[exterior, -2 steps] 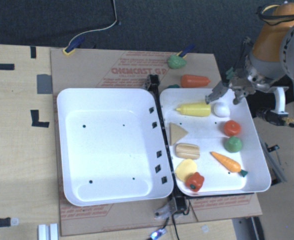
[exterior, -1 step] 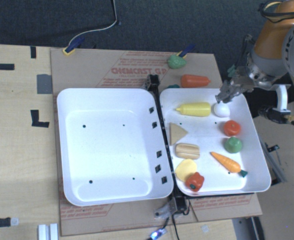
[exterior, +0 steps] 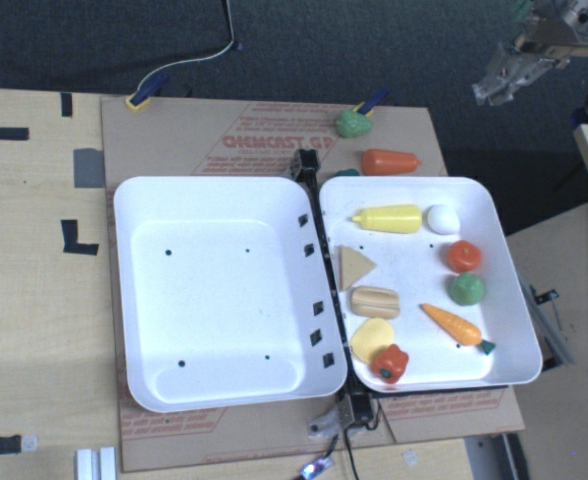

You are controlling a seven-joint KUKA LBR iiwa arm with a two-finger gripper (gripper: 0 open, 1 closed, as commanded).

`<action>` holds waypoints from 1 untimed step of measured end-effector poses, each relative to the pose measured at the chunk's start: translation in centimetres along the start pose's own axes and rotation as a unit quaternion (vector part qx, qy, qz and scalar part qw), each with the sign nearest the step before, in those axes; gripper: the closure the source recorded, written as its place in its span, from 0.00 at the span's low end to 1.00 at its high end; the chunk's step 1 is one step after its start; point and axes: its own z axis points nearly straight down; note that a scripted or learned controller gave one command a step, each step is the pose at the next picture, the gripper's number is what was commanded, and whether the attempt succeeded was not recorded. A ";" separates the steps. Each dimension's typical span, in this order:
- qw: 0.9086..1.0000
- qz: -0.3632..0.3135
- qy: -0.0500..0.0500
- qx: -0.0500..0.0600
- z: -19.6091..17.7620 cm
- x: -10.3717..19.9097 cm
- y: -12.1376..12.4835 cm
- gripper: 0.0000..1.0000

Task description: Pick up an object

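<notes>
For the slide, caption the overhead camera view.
Gripper poised off the bench, beyond the right bin of toy foods.

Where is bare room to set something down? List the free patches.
The left white bin has its whole floor bare. In the right white bin, only a central strip between the tan wooden block and orange carrot is free; its edges are crowded.
</notes>
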 end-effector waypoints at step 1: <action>1.000 0.003 0.000 0.005 -8.5 -3.1 -3.4 1.00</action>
